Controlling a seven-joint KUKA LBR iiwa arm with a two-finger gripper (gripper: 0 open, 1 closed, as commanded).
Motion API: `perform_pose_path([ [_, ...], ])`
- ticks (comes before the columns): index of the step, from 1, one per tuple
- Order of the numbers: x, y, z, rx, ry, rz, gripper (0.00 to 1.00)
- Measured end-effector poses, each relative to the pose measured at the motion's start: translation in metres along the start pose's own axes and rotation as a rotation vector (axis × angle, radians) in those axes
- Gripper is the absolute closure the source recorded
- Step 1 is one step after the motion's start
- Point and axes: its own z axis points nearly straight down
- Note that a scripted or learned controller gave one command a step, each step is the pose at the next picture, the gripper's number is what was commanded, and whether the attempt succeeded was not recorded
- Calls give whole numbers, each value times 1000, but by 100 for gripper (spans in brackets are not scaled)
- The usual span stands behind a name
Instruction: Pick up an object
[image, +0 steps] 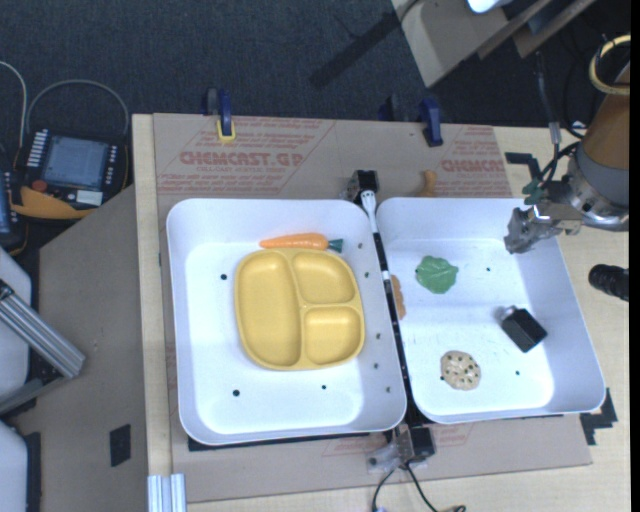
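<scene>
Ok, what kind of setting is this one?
Most likely a robotics lab bench: two white bins clamped to a board, a teach pendant at the side, and toy items such as a carrot.

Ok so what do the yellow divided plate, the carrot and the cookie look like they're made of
Yellow divided plate: looks like moulded plastic, matte, one even colour with rounded dividers. Carrot: probably plastic toy food, smooth with uniform orange. Cookie: likely a toy as well, flat tan disc with dark specks; too small to tell plastic from rubber.
</scene>
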Motion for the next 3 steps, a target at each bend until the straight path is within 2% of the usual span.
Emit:
perform_pose_path([
  [2, 119, 21, 16, 6, 5, -6, 100],
  [3, 169, 29, 3, 0, 3, -6, 100],
])
